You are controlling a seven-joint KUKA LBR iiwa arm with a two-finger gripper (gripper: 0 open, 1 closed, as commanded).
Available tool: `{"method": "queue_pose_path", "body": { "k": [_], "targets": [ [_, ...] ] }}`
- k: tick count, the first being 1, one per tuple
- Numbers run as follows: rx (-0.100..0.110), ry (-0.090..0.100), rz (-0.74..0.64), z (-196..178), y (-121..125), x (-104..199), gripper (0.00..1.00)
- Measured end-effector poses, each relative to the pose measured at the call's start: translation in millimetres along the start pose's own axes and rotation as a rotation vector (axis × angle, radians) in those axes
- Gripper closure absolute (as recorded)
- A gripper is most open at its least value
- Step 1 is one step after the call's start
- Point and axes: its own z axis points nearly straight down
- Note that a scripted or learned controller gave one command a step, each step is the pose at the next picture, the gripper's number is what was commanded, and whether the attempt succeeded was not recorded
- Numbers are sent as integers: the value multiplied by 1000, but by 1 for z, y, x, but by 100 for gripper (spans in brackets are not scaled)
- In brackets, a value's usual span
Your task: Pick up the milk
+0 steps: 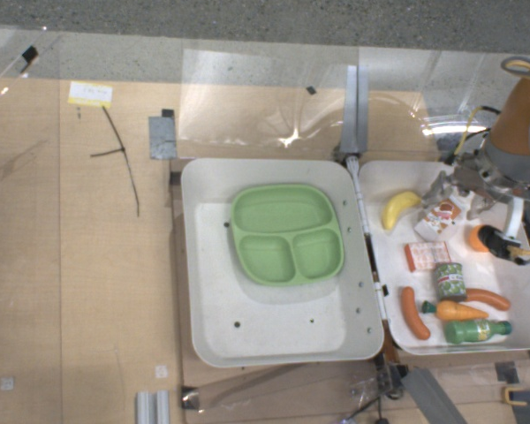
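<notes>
Camera view is being taken up mostly by two white bins, and the milk (439,219), a small white carton with red on it, is being seen lying in the right bin (397,325) near its top, at about 3 o'clock from the banana (399,208). The gripper (464,188) is being held right over the carton's 1 o'clock corner, so the approach/grasp step is probably what's being worked on. Whether the claw is open, closed or already pinching anything can't be told, it's all a grey blur there tbh. No lift is being shown, since the carton is resting on the bin floor. For the next move, a centred descent is being called for, with the pink box (428,255) at the carton's 6 o'clock being avoided. The green tray (287,234) in the left bin (203,263) isn't being touched.
</notes>
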Motion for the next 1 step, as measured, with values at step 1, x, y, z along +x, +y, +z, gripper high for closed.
{"method": "queue_pose_path", "body": {
  "k": [1],
  "targets": [
    [-8, -2, -7, -14, 2, 0, 100]
  ]
}}
